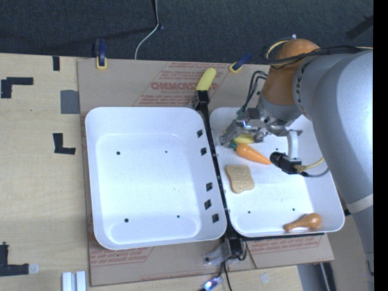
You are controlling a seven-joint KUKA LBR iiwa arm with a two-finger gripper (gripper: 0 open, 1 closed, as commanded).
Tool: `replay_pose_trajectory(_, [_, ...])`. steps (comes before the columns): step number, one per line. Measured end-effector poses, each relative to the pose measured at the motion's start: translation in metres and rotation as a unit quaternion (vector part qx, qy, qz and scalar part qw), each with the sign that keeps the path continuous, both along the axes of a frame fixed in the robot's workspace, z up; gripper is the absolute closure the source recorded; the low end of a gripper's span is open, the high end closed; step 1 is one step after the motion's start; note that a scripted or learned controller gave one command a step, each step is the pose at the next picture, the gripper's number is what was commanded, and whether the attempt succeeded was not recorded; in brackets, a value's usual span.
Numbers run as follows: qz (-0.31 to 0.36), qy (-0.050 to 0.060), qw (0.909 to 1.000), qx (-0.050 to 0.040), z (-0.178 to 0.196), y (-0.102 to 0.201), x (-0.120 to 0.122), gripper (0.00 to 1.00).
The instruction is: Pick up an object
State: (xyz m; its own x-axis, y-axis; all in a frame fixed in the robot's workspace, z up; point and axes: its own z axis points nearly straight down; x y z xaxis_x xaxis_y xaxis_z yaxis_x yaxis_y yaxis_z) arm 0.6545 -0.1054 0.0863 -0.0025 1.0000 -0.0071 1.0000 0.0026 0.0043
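Observation:
My gripper [235, 136] hangs over the back left part of the right bin [315, 190], its metal fingers pointing down and to the left. Just below the fingers lies an orange carrot [253, 154] with a small yellow-green piece [244, 140] at its upper end, touching or nearly touching the fingertips. A tan slice of bread [240, 178] rests on the bin floor in front of the carrot. A tan pear-shaped object [304, 223] sits near the bin's front right corner. Nothing is visibly lifted between the fingers.
The left bin [145, 174] stands beside the right one, parted by a black clip strip [211, 162]. A yellow-handled clamp [205, 81] sits at the back. A black cable plug [285, 162] trails from the wrist over the right bin.

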Motion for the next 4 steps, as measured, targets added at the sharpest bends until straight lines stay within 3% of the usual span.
replay_pose_trajectory(1, [0.000,0.003,1.0000,0.0026,0.008,0.002,-0.002,1.00])
replay_pose_trajectory(2, [0.001,-0.007,1.0000,0.0027,0.266,0.025,-0.029,1.00])
replay_pose_trajectory(3, [0.003,0.000,1.0000,0.0046,0.325,0.084,-0.091,1.00])
replay_pose_trajectory(4, [0.000,0.005,1.0000,0.0032,0.263,0.096,-0.080,1.00])
